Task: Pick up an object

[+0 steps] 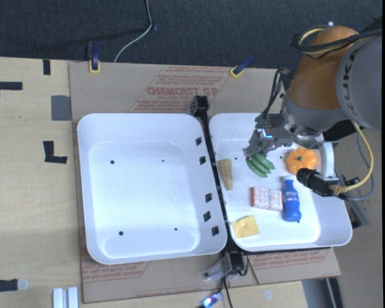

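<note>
We are looking down at a slant on a wooden bench [25, 191] carrying two shallow white plastic bins side by side on a sheet of brown cardboard [173, 88]. The left bin [90, 172] is showing a bare white floor. The right bin [333, 230] is holding several small things.

The grey robot arm with an orange band [321, 76] is reaching in from the right, and its gripper [263, 147] is hanging low over the upper middle of the right bin. We cannot tell whether the gripper is wide or narrow, or whether anything is sitting in it.

Just below the gripper, a green ridged vegetable-shaped toy [261, 165] is lying on the bin floor, touching or nearly touching it; we cannot tell which. To its right, an orange round fruit-shaped toy [300, 160] is lying partly behind the arm's black fittings. Lower down, a small pink and white box [266, 199] is lying flat, with a blue plastic bottle [290, 203] just beside it on the right. A tan wedge-shaped piece [226, 173] is lying near the bin's left wall, and a yellow square block [246, 226] is resting near the front left corner.
</note>
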`<state>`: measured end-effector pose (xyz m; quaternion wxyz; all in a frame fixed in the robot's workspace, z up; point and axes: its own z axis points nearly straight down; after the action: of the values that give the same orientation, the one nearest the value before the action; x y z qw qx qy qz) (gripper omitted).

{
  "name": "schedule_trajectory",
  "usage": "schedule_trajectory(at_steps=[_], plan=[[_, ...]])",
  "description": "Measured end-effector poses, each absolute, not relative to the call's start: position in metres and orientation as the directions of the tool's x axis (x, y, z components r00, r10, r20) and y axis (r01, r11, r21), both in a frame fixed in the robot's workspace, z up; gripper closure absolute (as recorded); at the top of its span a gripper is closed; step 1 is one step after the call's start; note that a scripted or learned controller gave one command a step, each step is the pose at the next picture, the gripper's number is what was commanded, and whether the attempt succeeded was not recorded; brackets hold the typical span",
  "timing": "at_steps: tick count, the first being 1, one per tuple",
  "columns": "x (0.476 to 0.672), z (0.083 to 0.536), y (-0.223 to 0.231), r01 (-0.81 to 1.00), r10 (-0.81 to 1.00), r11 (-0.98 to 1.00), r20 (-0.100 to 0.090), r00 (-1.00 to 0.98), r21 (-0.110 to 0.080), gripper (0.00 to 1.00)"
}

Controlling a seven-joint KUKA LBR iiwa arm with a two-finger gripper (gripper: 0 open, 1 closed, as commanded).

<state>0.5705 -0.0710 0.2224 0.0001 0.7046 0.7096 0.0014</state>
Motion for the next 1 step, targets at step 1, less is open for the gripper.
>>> schedule_trajectory(at_steps=[1], plan=[[0.5778, 0.2114, -0.0406, 1.000, 1.000, 0.004, 0.000, -0.004, -0.002, 1.00]])
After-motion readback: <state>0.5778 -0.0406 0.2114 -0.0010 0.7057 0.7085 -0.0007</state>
